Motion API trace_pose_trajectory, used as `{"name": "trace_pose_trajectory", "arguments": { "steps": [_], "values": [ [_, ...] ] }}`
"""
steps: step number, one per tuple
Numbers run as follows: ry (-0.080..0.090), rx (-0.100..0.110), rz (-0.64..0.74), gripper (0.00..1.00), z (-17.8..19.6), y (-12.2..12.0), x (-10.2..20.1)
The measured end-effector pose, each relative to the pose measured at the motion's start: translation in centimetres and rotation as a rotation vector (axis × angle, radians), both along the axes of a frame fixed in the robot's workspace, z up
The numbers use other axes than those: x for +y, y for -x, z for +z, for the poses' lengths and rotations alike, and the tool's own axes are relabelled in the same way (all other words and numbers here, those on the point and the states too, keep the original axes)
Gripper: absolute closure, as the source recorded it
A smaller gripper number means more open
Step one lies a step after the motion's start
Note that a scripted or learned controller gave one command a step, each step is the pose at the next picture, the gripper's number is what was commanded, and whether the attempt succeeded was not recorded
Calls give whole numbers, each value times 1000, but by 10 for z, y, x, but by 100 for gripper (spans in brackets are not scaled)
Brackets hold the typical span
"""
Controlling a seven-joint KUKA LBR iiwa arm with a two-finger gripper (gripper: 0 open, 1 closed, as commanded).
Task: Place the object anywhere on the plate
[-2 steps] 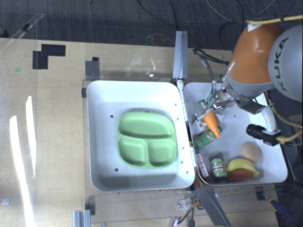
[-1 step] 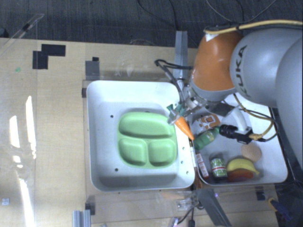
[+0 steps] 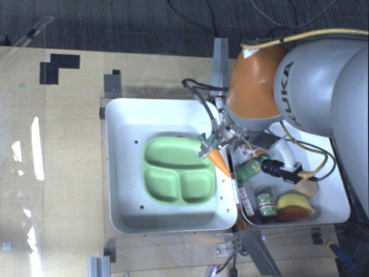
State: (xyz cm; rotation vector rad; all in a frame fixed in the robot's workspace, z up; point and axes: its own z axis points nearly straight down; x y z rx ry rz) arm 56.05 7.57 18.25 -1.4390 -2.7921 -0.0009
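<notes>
A green divided plate (image 3: 173, 172) lies in the left white bin (image 3: 123, 172). An orange toy carrot (image 3: 220, 163) with a green top hangs at the plate's right edge, over the wall between the two bins. My gripper (image 3: 211, 145) is shut on the carrot's upper end and holds it tilted, tip down to the right. The arm's wrist hides the upper part of the right bin.
The right bin (image 3: 341, 211) holds a green bottle (image 3: 249, 169), a small can (image 3: 265, 204), a yellow banana (image 3: 294, 201) on a red fruit (image 3: 290, 214), and a beige piece (image 3: 308, 187). A narrow packet (image 3: 244, 201) lies along its left wall.
</notes>
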Motion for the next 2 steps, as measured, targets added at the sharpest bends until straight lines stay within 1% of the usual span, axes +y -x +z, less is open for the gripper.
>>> {"name": "trace_pose_trajectory", "arguments": {
  "steps": [1, 2],
  "values": [
    [0, 0, -1, 0, 0, 0, -1],
    [0, 1, -188, 0, -53, 21, 42]
  ]
}}
